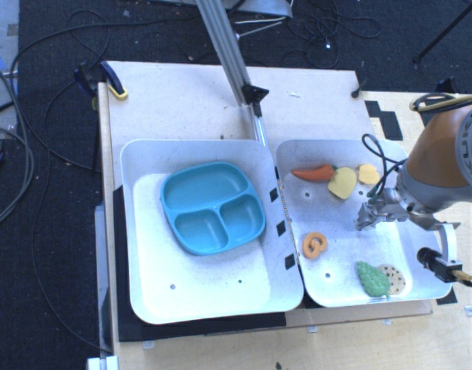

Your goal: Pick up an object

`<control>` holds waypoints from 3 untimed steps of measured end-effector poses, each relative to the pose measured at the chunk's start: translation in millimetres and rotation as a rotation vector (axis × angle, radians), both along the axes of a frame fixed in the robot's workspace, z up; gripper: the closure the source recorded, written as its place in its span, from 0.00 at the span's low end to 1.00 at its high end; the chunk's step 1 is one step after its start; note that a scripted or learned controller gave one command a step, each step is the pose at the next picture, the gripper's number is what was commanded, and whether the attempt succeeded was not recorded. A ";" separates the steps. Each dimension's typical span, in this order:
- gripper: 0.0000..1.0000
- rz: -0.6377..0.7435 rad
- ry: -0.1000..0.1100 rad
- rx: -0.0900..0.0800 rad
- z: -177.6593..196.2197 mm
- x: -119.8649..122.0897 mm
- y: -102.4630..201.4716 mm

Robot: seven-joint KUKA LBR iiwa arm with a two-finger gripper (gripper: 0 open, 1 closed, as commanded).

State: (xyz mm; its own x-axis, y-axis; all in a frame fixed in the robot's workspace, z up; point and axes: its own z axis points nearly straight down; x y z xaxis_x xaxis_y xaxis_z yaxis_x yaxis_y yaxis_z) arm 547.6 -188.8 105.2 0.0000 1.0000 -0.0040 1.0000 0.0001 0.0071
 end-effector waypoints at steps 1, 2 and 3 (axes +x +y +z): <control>1.00 0.003 0.002 0.003 55.2 -1.8 9.5; 1.00 0.003 0.001 0.002 98.7 3.2 7.2; 1.00 0.003 0.002 0.002 135.6 4.6 7.1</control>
